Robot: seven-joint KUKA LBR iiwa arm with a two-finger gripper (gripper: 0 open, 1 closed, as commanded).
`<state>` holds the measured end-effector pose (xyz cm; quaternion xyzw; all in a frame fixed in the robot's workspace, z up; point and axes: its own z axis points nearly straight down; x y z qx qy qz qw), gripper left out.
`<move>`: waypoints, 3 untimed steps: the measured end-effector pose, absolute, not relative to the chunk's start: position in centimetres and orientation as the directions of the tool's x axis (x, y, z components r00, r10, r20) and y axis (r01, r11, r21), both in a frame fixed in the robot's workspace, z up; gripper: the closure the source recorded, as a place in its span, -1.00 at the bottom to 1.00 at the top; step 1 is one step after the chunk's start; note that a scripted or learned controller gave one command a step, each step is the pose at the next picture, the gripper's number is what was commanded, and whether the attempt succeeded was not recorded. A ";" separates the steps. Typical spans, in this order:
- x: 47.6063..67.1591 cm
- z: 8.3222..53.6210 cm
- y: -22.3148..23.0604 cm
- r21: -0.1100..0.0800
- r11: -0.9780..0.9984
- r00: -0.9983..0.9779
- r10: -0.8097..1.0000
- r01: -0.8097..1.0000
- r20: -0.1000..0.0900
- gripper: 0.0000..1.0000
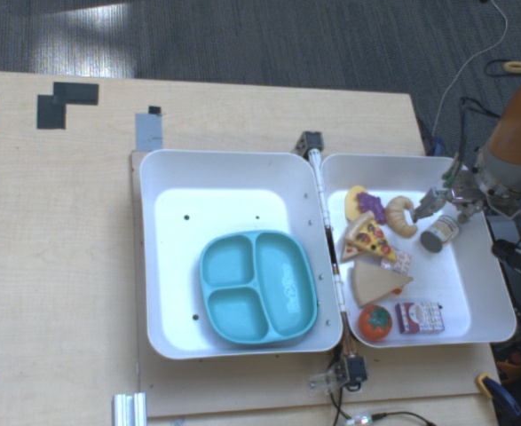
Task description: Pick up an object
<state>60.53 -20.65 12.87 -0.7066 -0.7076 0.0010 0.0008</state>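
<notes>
You are looking at the gripper point(441, 213) hanging over the upper right part of the right bin point(486, 313), reaching in from the right edge. Its two fingers are standing apart, one pointing toward the toy croissant point(400, 216), the other ending just beside a small grey cylinder point(438, 234); nothing is sitting between them.

Taking the croissant as your landmark: the purple grape bunch point(370, 208) is lying just to its left, overlapping a yellow piece point(356, 200). The pizza slice point(369, 237) is lying just below and left of the croissant. The tan bread wedge point(377, 283) is sitting further below it, and the red tomato point(375, 323) and a small maroon carton point(419, 317) are resting lowest, near the bin's front wall. The grey cylinder is lying just right of the croissant.

Well to the left of the croissant, the left bin point(167, 238) is holding a blue divided plate point(258, 286).
</notes>
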 end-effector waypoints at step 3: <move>54.8 20.0 -10.0 0.005 0.005 -0.005 1.000 1.000 0.000 1.00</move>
